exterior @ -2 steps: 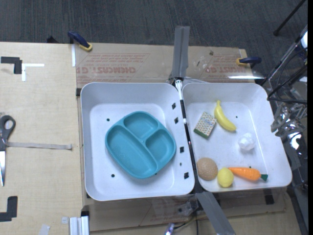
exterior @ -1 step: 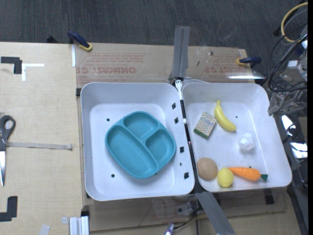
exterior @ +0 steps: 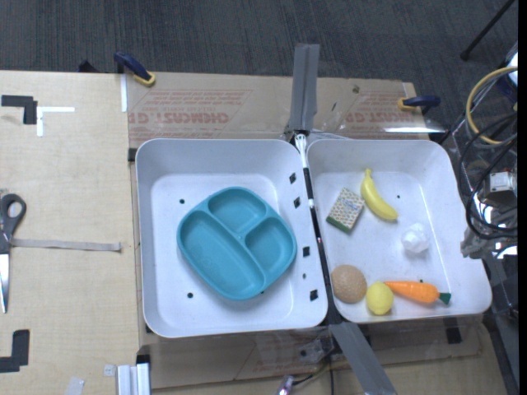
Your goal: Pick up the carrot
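The carrot (exterior: pixel 416 292) is orange with a small green tip at its right end. It lies flat in the right bin (exterior: pixel 445 179), close to the front wall and towards the front right corner. Its thick end almost touches a yellow lemon (exterior: pixel 379 298) on its left.
A brown round fruit (exterior: pixel 349 284) sits left of the lemon. A banana (exterior: pixel 379 196), a green-and-beige packet (exterior: pixel 346 210) and a white crumpled lump (exterior: pixel 416 240) lie further back. The left bin (exterior: pixel 156 220) holds a blue divided plate (exterior: pixel 237 243). Cables (exterior: pixel 490 212) hang past the right wall.
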`<state>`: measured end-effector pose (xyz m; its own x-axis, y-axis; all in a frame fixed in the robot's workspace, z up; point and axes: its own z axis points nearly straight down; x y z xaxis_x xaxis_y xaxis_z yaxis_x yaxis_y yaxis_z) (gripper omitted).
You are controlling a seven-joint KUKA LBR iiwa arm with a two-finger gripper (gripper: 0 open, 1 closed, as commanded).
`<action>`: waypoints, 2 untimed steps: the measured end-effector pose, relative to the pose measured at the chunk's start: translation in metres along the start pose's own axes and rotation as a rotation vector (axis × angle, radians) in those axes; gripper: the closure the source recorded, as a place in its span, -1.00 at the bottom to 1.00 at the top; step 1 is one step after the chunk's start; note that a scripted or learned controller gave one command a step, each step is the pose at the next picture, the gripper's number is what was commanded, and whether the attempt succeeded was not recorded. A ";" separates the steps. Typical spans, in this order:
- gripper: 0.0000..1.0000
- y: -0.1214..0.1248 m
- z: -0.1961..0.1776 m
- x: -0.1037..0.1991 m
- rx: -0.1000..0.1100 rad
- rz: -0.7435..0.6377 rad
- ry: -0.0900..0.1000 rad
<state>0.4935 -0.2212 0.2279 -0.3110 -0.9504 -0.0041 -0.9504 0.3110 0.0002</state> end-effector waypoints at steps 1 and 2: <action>1.00 -0.058 -0.009 -0.019 0.003 -0.097 -0.001; 1.00 -0.070 -0.016 -0.023 0.003 -0.501 -0.002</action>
<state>0.5669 -0.2205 0.2437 0.1840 -0.9829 -0.0045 -0.9829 -0.1840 -0.0048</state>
